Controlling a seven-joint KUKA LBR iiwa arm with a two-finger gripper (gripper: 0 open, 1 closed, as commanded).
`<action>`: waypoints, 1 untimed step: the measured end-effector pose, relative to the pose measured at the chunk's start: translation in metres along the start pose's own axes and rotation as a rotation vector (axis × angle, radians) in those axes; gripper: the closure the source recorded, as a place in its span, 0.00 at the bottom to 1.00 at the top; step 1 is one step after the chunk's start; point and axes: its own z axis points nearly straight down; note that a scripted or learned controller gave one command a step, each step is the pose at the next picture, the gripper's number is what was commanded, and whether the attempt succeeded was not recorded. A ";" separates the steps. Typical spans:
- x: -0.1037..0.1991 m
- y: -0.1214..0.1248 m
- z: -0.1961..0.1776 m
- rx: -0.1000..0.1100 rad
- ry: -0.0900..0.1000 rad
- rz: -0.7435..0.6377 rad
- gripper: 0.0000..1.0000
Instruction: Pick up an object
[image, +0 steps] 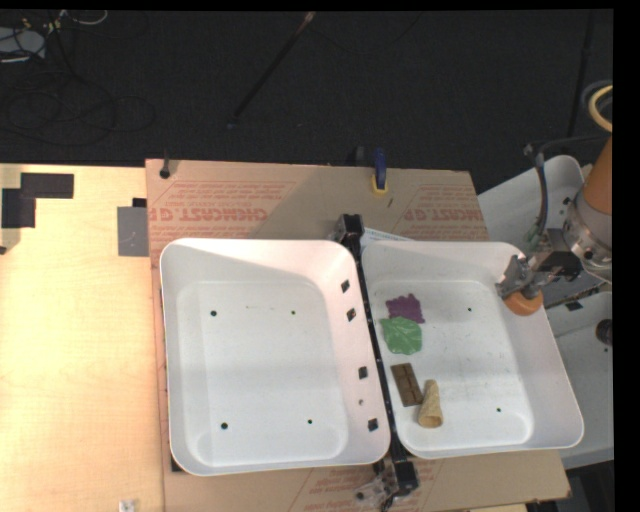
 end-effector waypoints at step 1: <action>0.074 -0.049 0.124 0.017 0.008 -0.003 1.00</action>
